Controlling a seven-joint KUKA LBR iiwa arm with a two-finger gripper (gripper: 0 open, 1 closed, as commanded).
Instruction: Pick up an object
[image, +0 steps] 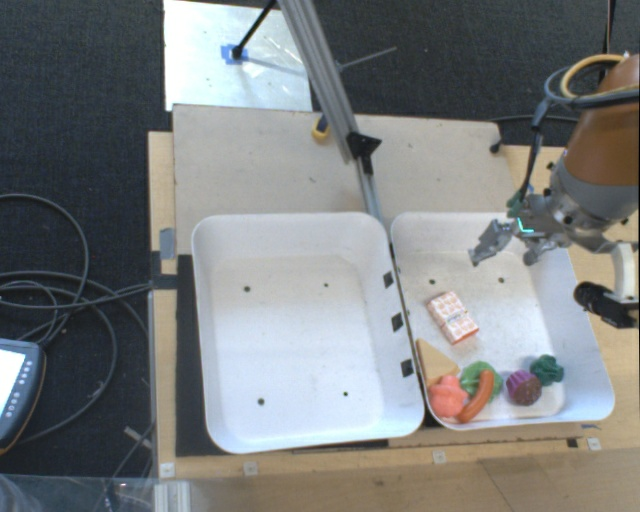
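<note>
Over the right white plastic bin (575, 330), the two-finger gripper (512, 247) hovers, jaws spread and empty, high enough to clear the small orange-and-white carton (452, 317) lying just nearer, mid-bin.

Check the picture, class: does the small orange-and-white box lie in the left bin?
No. The orange-and-white box lies in the right bin, apart from the toy vegetables gathered at that bin's near edge.
</note>
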